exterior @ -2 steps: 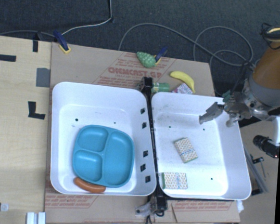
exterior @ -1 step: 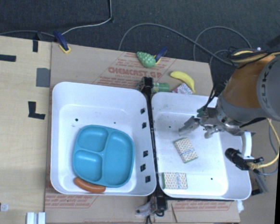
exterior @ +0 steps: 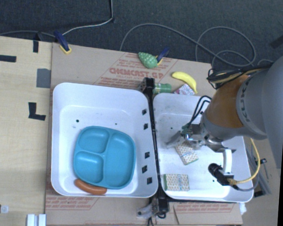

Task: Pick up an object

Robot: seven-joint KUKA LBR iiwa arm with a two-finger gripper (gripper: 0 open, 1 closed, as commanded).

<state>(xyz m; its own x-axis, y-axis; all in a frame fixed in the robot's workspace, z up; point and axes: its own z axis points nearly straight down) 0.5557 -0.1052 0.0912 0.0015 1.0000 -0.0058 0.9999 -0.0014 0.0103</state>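
Observation:
My gripper [exterior: 184, 137] hangs low in the right bin [exterior: 173, 107], reaching in from the right under the orange band of the arm. Its fingers point left and down, just above a small patterned packet [exterior: 187, 154] lying tilted on the bin floor. A second, flatter packet with a green pattern [exterior: 176, 182] rests near the bin's front wall. I see nothing held between the fingers. The arm hides the right part of this bin.
The left bin [exterior: 64, 109] holds a blue divided plate [exterior: 104, 156] with an orange sausage-shaped toy [exterior: 90, 187] at its front edge. Behind the bins on the cardboard lie a yellow banana [exterior: 184, 80] and a green toy [exterior: 147, 60]. Cables cross the back.

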